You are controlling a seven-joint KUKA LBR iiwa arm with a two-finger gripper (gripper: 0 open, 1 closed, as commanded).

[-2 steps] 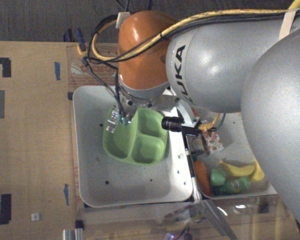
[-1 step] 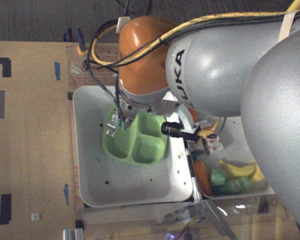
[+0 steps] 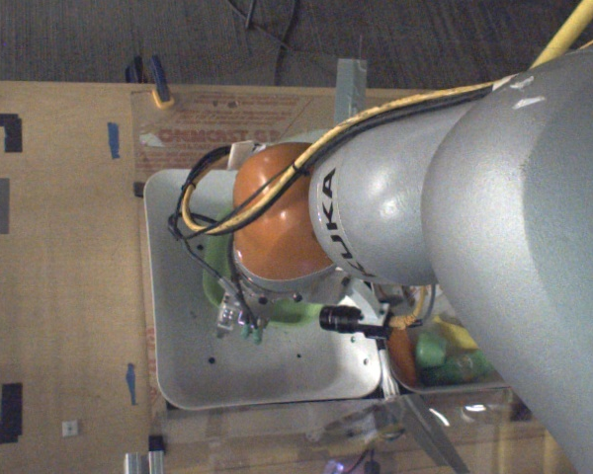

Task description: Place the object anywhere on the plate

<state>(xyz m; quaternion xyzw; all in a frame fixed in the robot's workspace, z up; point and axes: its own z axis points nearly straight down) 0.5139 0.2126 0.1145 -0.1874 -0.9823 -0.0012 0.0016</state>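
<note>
The arm (image 3: 455, 215) comes in from the right of the frame and covers most of the right half and the centre. Its orange band (image 3: 277, 220) sits over the middle of the left bin (image 3: 178, 363). A yellow and black cable (image 3: 203, 220) loops off the band toward the bin's upper left.

The gripper (image 3: 230, 316) points down just below the band, left of the frame's centre and low over the bin floor. From this angle I cannot tell how wide it stands, or whether anything is caught in it (the wrist hides most of it).

The plate (image 3: 212, 265) is pale green and lies in the left bin under the wrist. It shows as a sliver left of the band and another strip below it. A small green piece (image 3: 253, 334) lies just beside the gripper, at its lower right, near the plate's lower edge. It may be the object, but whether it touches the gripper or rests on the plate or the bin floor is unclear.

The right bin (image 3: 445, 388) peeks out under the arm at lower right and holds an orange item (image 3: 403, 355), a green item (image 3: 437, 352) and a yellow item (image 3: 461, 336) close together. A short black cylinder (image 3: 342, 319) juts from the wrist between the bins.

The bench (image 3: 59, 265) is brown, with a blue tape strip (image 3: 114, 141) at upper left.
</note>
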